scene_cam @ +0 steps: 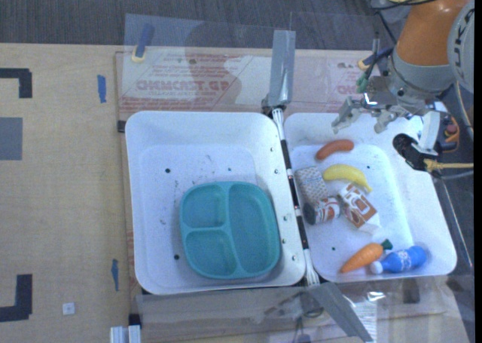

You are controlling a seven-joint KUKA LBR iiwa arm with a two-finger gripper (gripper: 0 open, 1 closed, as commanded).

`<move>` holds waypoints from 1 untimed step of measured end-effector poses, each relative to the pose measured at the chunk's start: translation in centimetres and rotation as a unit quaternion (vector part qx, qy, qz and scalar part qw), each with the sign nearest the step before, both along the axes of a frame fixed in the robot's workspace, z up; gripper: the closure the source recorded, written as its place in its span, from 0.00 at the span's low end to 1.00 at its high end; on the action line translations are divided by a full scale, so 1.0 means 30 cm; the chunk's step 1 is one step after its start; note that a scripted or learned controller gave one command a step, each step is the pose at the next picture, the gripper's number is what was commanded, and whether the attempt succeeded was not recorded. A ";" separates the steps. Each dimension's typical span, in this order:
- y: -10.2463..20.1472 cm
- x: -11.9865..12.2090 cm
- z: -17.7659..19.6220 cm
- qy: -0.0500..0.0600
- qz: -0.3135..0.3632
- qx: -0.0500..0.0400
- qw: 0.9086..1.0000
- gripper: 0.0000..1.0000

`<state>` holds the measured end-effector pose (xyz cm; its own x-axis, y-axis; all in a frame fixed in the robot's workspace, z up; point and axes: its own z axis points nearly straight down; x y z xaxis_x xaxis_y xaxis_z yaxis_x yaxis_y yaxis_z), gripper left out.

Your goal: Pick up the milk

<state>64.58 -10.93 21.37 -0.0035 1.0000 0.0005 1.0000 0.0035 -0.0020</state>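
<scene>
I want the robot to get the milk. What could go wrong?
The milk carton lies tilted and packed against the can and close below the banana, so the end effector might pinch or knock a neighbor instead. The end effector sits at the right bin's far edge, above the sausage, so it could bump that on the way down. A tilted carton may also slip out of a squeeze.
</scene>
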 end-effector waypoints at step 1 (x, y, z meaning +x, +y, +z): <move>-0.042 0.072 -0.381 -0.002 0.170 0.000 0.985 0.00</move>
<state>66.74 -12.18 9.95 -0.3388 0.9409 -0.0010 0.9409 0.3388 0.0014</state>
